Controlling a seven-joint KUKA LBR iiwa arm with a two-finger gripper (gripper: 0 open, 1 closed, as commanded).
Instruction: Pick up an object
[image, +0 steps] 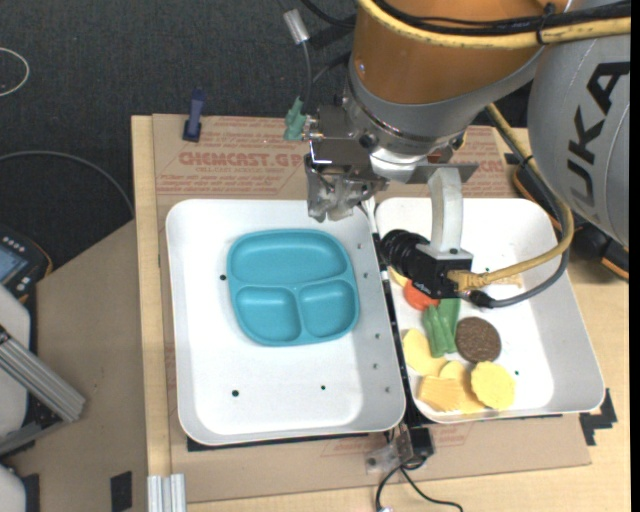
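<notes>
My gripper (334, 200) hangs over the far edge of the left bin (200, 330), close to the wall between the two bins. A teal divided plate (293, 285) lies in the left bin, just in front of the gripper. The right bin (560, 330) holds a cluster of toy food at its near left: an orange-red piece (421, 294), a green piece (441, 328), a brown round cookie (478, 340) and several yellow pieces (490, 385). The gripper is above and to the left of this cluster, touching none of it.
A black fitting with a yellow cable (520, 268) hangs from the wrist over the right bin's left side, partly covering the food. The big grey and orange arm (450, 60) fills the top right. A brown board (240, 150) lies under both bins.
</notes>
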